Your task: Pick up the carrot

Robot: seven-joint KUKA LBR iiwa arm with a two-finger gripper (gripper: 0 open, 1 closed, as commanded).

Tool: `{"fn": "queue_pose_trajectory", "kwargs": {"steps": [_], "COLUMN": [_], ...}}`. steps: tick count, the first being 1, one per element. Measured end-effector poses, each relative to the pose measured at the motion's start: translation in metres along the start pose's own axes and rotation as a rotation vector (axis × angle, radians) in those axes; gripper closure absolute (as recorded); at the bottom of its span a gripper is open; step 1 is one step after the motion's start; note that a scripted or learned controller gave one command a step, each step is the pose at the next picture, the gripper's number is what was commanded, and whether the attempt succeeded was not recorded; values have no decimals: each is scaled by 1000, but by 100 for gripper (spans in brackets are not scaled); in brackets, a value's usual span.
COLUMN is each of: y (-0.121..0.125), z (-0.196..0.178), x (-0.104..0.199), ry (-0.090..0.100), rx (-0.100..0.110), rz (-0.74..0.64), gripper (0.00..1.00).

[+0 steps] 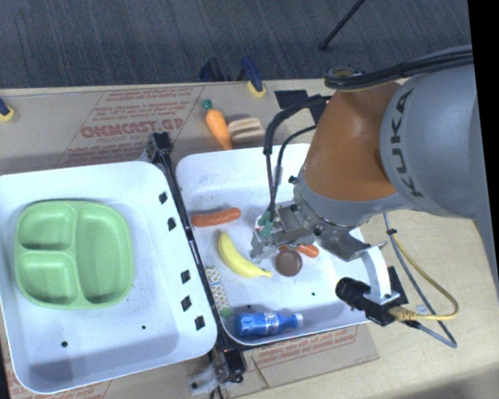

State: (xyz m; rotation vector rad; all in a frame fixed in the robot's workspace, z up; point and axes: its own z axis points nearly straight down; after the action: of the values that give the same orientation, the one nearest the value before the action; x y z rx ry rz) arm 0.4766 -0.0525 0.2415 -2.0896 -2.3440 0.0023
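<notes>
The carrot point(216, 126), orange with a green top, lies on the cardboard just behind the right bin point(228, 171), outside it and next to a tan bread-like piece point(244, 130). My gripper point(267, 235) hangs low inside the right bin, well in front of the carrot. It sits between the banana point(238, 256) and a brown round object point(288, 263). The arm's orange band and grey body cover the bin's right part.
The right bin also holds an orange-red sausage point(216, 217), a small red piece point(307, 251) and a blue bottle point(265, 324) at the front. A green divided plate point(72, 252) rests in the left bin point(97, 354). Clamps and cables run along the bins' edges.
</notes>
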Motion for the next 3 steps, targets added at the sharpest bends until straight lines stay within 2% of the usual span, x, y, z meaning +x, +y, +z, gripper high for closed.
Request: {"fn": "queue_pose_trajectory", "kwargs": {"steps": [1, 2, 3], "y": [0, 11, 29], "z": [-107, -159, -18], "x": [-39, -123, -32], "ry": [-1, -1, 2], "rx": [-2, -2, 3], "rz": [-137, -187, -108], "gripper": [100, 100, 100]}}
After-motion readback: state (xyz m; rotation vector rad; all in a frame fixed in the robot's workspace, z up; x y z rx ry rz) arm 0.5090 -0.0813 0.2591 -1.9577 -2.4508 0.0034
